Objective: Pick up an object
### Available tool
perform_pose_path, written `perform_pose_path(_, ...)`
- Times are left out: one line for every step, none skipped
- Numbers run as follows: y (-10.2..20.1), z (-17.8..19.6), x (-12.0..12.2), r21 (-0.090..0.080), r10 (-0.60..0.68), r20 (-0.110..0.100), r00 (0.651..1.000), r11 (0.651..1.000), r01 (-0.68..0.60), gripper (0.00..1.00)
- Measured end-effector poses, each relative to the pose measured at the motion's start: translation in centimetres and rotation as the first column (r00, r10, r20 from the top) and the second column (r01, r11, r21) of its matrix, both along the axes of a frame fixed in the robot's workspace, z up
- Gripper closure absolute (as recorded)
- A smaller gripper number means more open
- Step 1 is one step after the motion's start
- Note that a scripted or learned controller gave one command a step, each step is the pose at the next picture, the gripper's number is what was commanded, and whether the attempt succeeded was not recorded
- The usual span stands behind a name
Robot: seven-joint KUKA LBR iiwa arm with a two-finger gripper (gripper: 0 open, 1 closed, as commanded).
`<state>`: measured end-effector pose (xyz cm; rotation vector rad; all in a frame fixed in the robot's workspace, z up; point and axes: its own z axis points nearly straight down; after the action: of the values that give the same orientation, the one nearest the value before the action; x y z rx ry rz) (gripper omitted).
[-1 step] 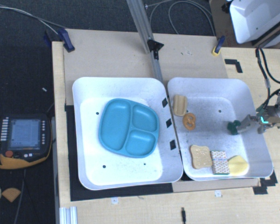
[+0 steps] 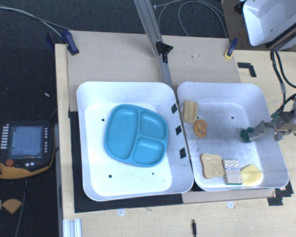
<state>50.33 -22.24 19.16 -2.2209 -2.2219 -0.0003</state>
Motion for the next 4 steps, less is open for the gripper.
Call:
perform_pose_path(0.8, -4.5, -0.2, 0.003, 0.000, -0.006, 1.000, 1.000, 0.000, 0.00)
perform_pose_path(0.6, -8.9, -0.8, 0.003, -0.001, -0.006, 1.000, 1.000, 0.001, 0.00)
perform_pose_path(0.7, -10.6, -0.7, 0.001, 0.000, 0.000, 1.000, 1.000, 0.000, 0.00)
perform_pose_path(0.5, -9.3, -0.6, -0.004, 0.000, 0.007, 1.000, 1.000, 0.001, 1.00)
